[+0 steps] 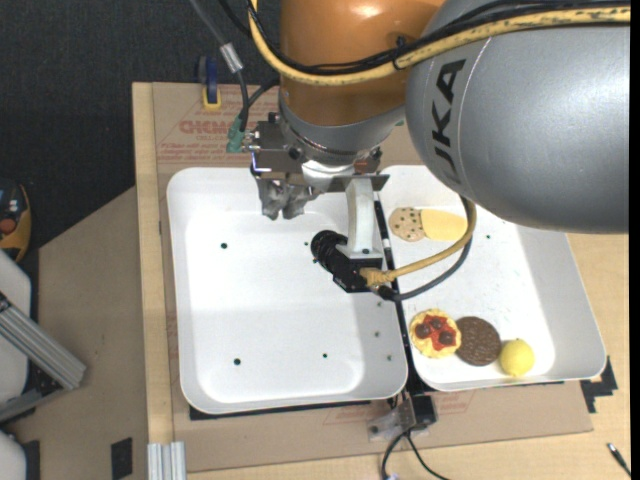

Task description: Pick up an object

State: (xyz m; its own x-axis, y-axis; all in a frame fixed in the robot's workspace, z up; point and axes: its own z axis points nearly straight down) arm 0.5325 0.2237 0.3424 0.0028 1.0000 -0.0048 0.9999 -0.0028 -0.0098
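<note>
- Over the far edge of the left shallow white plastic bin (200,268) hangs the grey metal end effector (283,200); whether it is spread or pinching, I cannot tell.
- Every pickable thing lies to its right, in the right white bin (560,298).
- Nearest: round speckled cookie (406,224), pale yellow wedge (444,225).
- Nearer the front rim: red-topped tart (434,332), brown chocolate cookie (479,340), small yellow lemon (517,358).
</note>
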